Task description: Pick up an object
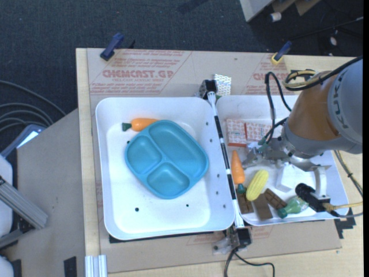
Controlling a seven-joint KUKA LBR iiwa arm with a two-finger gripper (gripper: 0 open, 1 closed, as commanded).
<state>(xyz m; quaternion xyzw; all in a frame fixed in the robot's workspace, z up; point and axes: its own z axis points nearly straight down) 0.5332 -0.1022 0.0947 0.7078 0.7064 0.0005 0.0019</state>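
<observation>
In the left bin (104, 172) a blue divided plate (166, 158) lies touching a small carrot (141, 123), well apart from the arm, so neither looks like the target. In the right bin (248, 101) a second carrot (237, 167), a corn cob (256, 184) and brown blocks (268, 203) crowd together by the dividing wall. The gripper (266, 150) hangs just beside them under the wrist, open or closed I cannot tell; a descent here could wedge against the wall, nudge neighbours or let a rounded piece roll away.

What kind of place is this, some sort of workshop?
Probably a robotics lab: a robot arm reaches over two white bins of toy food, on a bench with loose cables beside it.
</observation>
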